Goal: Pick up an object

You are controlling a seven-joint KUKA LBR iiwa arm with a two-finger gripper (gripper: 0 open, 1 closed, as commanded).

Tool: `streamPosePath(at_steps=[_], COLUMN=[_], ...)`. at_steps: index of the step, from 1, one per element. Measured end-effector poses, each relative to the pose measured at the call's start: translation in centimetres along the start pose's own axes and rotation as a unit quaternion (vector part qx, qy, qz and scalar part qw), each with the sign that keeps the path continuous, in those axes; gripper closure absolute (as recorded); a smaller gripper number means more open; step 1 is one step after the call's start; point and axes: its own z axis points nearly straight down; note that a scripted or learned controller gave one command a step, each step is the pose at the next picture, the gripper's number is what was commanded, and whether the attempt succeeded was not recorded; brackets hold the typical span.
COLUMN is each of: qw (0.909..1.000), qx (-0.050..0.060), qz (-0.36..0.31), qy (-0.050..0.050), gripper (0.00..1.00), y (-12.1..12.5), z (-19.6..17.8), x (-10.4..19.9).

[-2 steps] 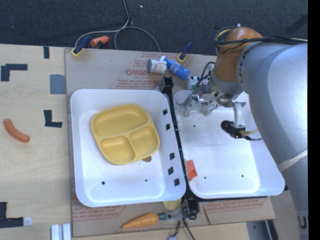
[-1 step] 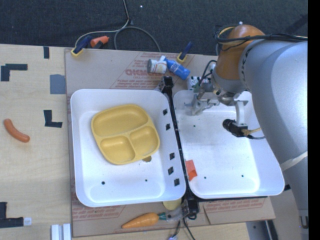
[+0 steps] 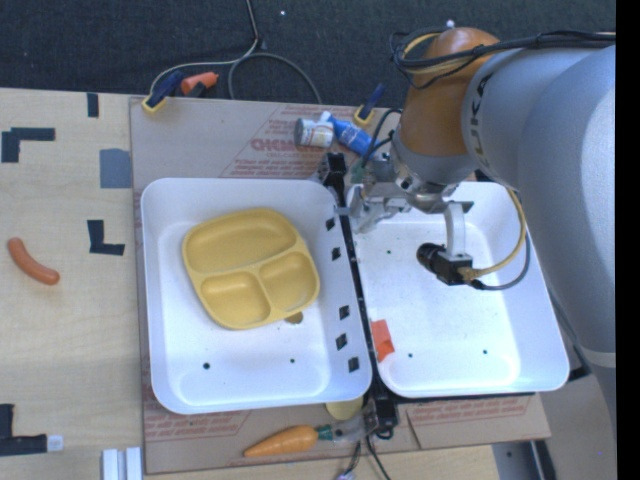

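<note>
A yellow divided plate (image 3: 251, 266) lies in the left bin (image 3: 175, 368), with a small brown thing (image 3: 293, 318) peeking out from under its lower right edge. A small orange piece (image 3: 382, 340) sits in the right bin (image 3: 500, 358) beside the divider. My gripper (image 3: 352, 204) hangs low at the top of the divider between the two bins, just right of the plate's upper corner. Nothing can be seen held in it. The grey arm and its orange band (image 3: 440, 98) hide the right bin's upper part.
A black fitting (image 3: 445, 263) on a yellow cable hangs over the right bin. A carrot (image 3: 285, 440) lies on the bench's front edge, a red sausage (image 3: 33, 261) far left. Clamps (image 3: 180, 86) and a small bottle (image 3: 318, 130) sit behind the bins.
</note>
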Motion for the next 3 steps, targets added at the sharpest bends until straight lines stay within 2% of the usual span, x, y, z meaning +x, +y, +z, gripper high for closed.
streamPosePath(at_steps=[1, 2, 3], qw=[1.0, 1.0, 1.0], qx=[0.001, -0.001, 0.005], qz=[0.003, 0.005, 0.001], qy=[-0.002, -0.003, 0.0], gripper=[0.0, 0.0, 0.0], y=[0.1, 5.4, -3.8], z=[0.5, 0.5, 0.5], x=[-0.6, -6.8, 1.2])
